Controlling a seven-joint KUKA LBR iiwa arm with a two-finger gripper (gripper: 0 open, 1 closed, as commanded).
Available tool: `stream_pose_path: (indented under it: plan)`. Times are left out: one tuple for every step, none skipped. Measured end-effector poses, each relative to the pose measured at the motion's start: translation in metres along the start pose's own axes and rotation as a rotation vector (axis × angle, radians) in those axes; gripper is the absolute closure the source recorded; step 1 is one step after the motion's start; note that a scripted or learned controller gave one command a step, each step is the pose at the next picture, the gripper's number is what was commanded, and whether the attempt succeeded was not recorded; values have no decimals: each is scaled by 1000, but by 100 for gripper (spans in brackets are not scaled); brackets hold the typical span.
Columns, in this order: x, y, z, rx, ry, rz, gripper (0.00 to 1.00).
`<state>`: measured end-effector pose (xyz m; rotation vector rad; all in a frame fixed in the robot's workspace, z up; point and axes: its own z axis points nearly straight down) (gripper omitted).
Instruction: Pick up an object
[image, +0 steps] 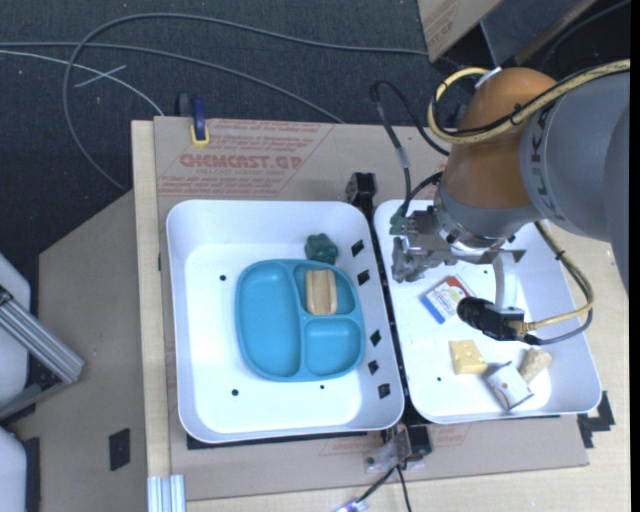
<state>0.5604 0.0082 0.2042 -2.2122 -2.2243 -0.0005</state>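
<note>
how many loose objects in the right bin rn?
4 visible in the right bin: a small blue-and-red packet near the arm, a yellow wedge below it, a white box near the front edge, a tan piece beside it. The arm may hide more.

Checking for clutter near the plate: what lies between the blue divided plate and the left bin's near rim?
In the camera view, bare white bin floor lies between the blue divided plate and the left bin near rim.
</note>
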Motion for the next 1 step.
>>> stream_pose_path:
  plan:
    - [52,-11,-16,-4,0,-1,100]
